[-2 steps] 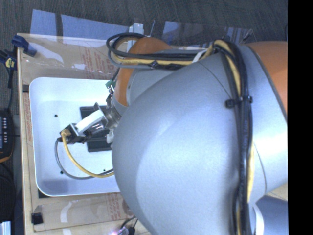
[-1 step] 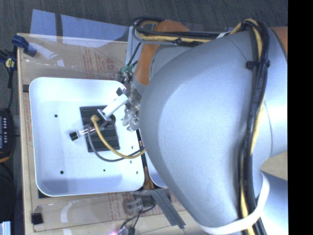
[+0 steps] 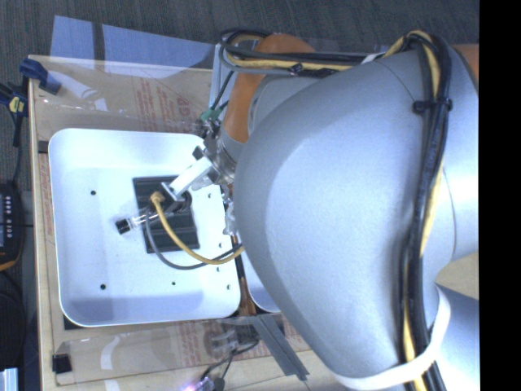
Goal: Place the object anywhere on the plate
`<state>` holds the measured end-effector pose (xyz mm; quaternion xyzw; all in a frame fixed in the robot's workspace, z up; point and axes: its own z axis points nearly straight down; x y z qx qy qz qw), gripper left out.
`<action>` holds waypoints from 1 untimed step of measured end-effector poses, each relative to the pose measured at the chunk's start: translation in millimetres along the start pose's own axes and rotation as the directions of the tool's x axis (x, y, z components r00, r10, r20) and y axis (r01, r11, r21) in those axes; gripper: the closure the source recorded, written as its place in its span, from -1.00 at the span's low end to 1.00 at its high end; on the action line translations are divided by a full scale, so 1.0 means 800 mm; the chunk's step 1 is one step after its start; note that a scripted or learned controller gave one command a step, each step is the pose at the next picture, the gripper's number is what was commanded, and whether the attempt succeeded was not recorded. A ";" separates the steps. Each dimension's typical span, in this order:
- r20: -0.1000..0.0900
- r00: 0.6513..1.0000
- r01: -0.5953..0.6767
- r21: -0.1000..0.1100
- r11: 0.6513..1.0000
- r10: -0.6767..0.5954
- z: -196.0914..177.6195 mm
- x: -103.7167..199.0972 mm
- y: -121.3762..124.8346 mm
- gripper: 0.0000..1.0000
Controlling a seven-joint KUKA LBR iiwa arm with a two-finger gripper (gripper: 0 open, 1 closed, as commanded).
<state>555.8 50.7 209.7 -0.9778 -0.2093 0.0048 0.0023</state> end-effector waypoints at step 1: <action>0.008 1.000 0.011 0.005 1.000 -0.011 -0.010 0.000 -0.004 1.00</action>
